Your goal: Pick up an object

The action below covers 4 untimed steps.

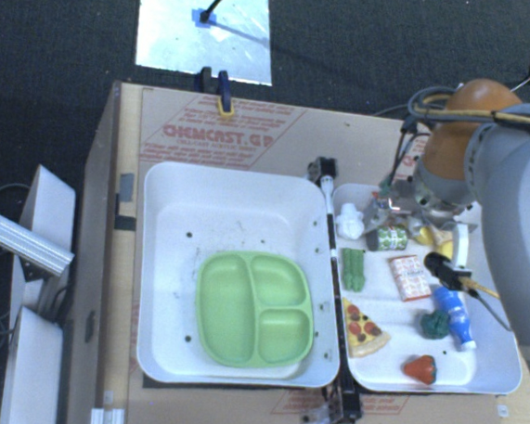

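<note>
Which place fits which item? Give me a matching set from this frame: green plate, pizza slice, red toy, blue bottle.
Items:
1. green plate
2. pizza slice
3. red toy
4. blue bottle

Places:
A. right bin, near front edge
B. left bin
C. right bin, beside the divider between the bins
D. right bin, far right side, next to a dark green toy

Pairs: 1-B, 2-C, 3-A, 4-D

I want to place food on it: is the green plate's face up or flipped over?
Face up. The green plate lies flat in the left bin, its three compartments open upward.
</note>
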### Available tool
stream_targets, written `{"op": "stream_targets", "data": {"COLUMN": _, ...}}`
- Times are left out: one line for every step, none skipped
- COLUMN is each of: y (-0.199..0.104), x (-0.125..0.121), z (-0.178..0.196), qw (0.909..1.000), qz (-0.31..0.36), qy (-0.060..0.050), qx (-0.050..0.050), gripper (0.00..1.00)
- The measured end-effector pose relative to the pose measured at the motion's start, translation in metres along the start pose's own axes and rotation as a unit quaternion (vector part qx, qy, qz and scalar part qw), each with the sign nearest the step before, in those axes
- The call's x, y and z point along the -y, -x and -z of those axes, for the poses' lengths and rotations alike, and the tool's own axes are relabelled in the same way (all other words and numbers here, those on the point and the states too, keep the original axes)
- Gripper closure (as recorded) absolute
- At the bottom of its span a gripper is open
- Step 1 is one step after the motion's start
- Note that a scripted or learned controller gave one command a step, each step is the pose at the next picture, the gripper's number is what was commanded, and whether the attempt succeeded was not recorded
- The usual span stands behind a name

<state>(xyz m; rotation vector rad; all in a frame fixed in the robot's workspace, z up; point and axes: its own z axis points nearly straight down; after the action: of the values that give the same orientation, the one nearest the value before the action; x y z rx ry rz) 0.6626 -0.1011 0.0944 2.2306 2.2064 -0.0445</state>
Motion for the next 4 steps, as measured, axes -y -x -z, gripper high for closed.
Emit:
{"op": "stream_targets", "data": {"y": 0.004, "x": 0.036, "z": -0.011, "qw": 0.9999, "qz": 0.006, "qy": 0.009, "qx": -0.010, "gripper": 0.00}}
{"op": "stream_targets", "data": {"y": 0.013, "x": 0.001, "z": -0.015, "qw": 0.9999, "qz": 0.003, "qy": -0.009, "qx": -0.014, "gripper": 0.00}}
{"op": "stream_targets", "data": {"y": 0.013, "x": 0.003, "z": -0.006, "qw": 0.9998, "qz": 0.005, "qy": -0.015, "qx": -0.015, "gripper": 1.00}}
{"op": "stream_targets", "data": {"y": 0.017, "x": 0.001, "z": -0.004, "qw": 0.9999, "qz": 0.004, "qy": -0.010, "qx": -0.011, "gripper": 0.00}}
